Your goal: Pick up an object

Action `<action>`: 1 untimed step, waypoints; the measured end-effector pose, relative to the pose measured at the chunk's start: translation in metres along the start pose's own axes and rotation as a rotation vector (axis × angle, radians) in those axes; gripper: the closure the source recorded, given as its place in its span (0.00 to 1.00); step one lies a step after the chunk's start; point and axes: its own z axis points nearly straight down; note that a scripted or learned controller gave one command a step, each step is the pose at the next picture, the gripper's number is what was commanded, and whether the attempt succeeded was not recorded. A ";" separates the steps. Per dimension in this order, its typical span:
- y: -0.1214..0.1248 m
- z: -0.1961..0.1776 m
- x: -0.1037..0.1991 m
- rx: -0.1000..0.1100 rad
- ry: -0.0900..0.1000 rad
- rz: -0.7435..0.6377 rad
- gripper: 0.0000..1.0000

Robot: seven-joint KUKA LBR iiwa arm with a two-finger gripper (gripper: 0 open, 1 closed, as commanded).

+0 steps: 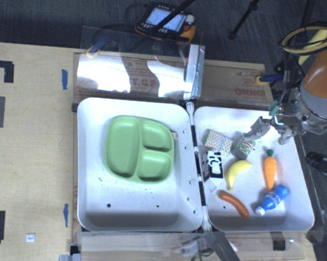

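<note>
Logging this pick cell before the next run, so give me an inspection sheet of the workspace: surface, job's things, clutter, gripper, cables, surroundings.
Surface: wooden bench bearing left bin and right bin.
Job's things: in the right bin, banana, carrot, sausage, blue bottle, patterned box.
Clutter: green divided plate in the left bin.
Gripper: gripper over the right bin's far side, holding nothing visible.
Cables: yellow loop at top right.
Surroundings: handheld screen device beyond the bench.
</note>
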 end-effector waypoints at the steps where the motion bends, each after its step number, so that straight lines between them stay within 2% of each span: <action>1: 0.004 0.098 -0.060 -0.002 0.001 -0.005 0.00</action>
